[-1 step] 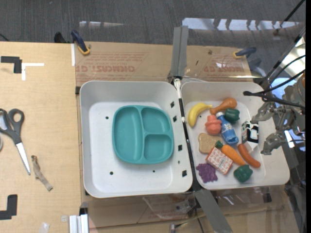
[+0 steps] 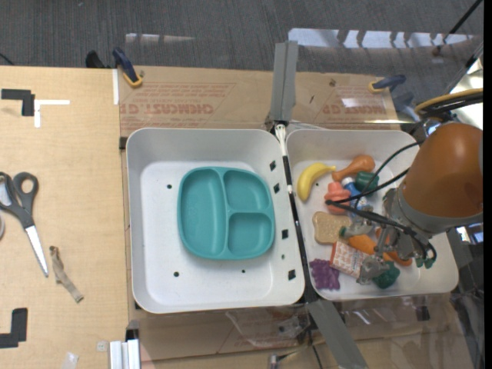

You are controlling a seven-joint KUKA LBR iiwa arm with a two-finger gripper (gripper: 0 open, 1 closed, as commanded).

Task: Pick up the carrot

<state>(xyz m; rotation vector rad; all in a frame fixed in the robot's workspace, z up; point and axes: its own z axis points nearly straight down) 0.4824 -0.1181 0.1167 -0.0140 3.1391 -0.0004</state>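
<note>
The carrot (image 2: 360, 244), a small orange piece, lies in the right bin (image 2: 307, 141) near its front, among other toy foods. My gripper (image 2: 378, 261) hangs low over the front right part of that bin, just right of and touching or nearly touching the carrot. The arm's orange band (image 2: 450, 171) and its cables cover the bin's right side, and part of the carrot is hidden behind the gripper body.
Around the carrot lie a toast slice (image 2: 328, 227), purple grapes (image 2: 324, 275), a red patterned card (image 2: 347, 261) and a green piece (image 2: 387, 278). Farther back are a banana (image 2: 313, 179) and a drumstick (image 2: 354, 167). The left bin holds a teal divided plate (image 2: 227, 212).
</note>
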